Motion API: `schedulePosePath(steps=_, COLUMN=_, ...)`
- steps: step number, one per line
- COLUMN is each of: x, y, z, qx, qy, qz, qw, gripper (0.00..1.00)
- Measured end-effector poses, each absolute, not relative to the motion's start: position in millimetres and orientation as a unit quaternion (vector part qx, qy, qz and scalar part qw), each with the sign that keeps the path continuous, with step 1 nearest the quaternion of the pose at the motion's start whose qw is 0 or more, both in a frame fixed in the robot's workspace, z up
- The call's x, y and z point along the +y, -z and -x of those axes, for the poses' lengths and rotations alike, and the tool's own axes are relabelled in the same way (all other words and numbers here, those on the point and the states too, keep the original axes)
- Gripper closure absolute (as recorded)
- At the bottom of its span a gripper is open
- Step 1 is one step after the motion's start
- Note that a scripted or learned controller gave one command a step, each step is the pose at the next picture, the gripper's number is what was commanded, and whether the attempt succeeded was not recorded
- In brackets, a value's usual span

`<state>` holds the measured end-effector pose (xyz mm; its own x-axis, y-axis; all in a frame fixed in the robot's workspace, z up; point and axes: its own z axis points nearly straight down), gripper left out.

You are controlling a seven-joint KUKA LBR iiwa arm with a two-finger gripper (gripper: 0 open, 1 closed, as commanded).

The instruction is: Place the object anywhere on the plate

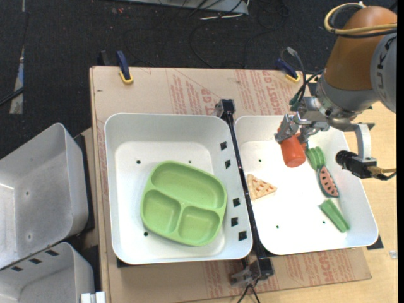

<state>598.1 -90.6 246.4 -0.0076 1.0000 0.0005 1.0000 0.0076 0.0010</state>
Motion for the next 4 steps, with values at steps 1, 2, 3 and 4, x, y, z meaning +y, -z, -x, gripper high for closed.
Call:
schedulePosePath(steps=1, x=-40.5, y=-253.0, z=-598.4, qx=0.709, qy=-0.0005, qz=-0.705, qw=0.000, gripper=1.00)
schedulePosePath(steps=2, x=11.1, y=-236.7, z=-599.2, qx=0.710, qy=0.0008, qz=-0.704, qw=-0.001, gripper=1.00)
schedulePosePath(steps=3, x=67.3, y=-226.7, z=-604.8, qx=0.710, qy=0.0000, qz=-0.704, qw=-0.001, gripper=1.00)
schedulePosePath(steps=4, x=118.3, y=-219.6, z=-602.8, qx=0.710, qy=0.0000, qz=-0.705, qw=0.000, gripper=1.00)
